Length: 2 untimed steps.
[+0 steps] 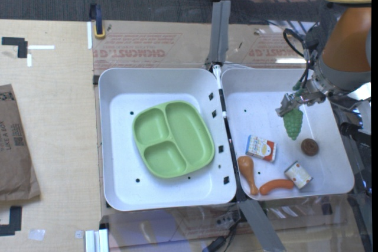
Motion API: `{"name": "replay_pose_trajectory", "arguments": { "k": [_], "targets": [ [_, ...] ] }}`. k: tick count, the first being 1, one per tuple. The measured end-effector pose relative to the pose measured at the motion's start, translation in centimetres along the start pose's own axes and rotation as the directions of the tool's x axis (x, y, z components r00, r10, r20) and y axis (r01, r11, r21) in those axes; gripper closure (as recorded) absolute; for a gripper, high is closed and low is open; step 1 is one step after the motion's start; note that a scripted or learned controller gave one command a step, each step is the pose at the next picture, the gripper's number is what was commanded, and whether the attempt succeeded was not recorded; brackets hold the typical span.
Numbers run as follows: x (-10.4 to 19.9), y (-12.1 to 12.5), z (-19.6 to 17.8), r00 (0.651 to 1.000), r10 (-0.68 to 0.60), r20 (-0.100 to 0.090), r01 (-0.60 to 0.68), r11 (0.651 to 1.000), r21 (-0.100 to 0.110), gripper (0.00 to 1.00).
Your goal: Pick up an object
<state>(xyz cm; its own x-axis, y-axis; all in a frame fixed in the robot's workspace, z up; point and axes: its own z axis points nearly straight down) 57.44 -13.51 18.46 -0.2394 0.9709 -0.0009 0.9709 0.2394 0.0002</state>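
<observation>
My gripper [297,101] hangs over the back of the right bin [338,186], below the arm's orange band. Its fingers are shut on the top of a green bunch of toy grapes [293,123], which dangles straight down from them above the bin floor. Lying loose in the same bin are a small white and blue carton [261,148], a round brown cookie [309,147], an orange drumstick [248,173], an orange sausage [276,186] and a small white can [298,174].
A green divided plate [173,140] lies in the left bin [112,186]. A grey divider post [219,32] rises between the bins at the back. A brown paper bag [15,144] rests on the bench at far left.
</observation>
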Motion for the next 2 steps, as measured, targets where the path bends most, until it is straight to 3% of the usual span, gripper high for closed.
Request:
{"name": "replay_pose_trajectory", "arguments": {
  "k": [1, 2],
  "targets": [
    [0.0, 0.0, 0.0, 1.0, 0.001, 0.0, -0.001, 1.0, 0.001, 0.0],
    [-3.3, 0.4, 8.9, 0.999, 0.049, 0.0, -0.049, 0.999, 0.001, 0.0]
  ]
}}
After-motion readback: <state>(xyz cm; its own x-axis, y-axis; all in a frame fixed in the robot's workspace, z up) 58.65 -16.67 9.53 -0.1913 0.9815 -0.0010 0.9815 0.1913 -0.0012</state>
